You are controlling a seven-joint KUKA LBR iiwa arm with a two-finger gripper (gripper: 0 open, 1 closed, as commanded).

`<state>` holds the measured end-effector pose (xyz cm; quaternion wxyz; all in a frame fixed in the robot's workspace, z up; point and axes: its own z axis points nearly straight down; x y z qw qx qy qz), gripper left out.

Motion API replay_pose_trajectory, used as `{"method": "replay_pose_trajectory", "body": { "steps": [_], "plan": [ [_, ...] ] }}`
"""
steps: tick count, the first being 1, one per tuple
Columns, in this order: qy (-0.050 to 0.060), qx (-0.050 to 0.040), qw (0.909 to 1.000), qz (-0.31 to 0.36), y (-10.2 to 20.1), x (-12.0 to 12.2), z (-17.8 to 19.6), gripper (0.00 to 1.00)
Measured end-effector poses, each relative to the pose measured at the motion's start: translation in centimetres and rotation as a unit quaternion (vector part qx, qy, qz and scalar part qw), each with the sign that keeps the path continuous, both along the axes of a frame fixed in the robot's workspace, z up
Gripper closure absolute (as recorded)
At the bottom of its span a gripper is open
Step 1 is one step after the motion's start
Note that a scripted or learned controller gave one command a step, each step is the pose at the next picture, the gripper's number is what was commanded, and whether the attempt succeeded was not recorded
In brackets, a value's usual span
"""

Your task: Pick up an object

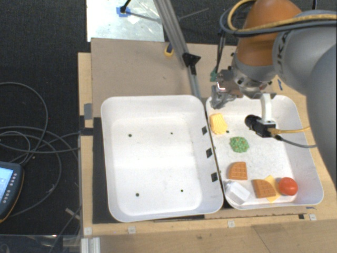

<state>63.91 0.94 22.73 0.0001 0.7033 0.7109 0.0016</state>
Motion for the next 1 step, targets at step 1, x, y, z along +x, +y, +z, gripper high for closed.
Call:
{"method": "replay_pose_trajectory", "body": {
  "steps": [1],
  "plan": [
    [0.002,0.0001,1.0000,0.000,5.16,-2.47,-0.01,1.00]
  ]
}}
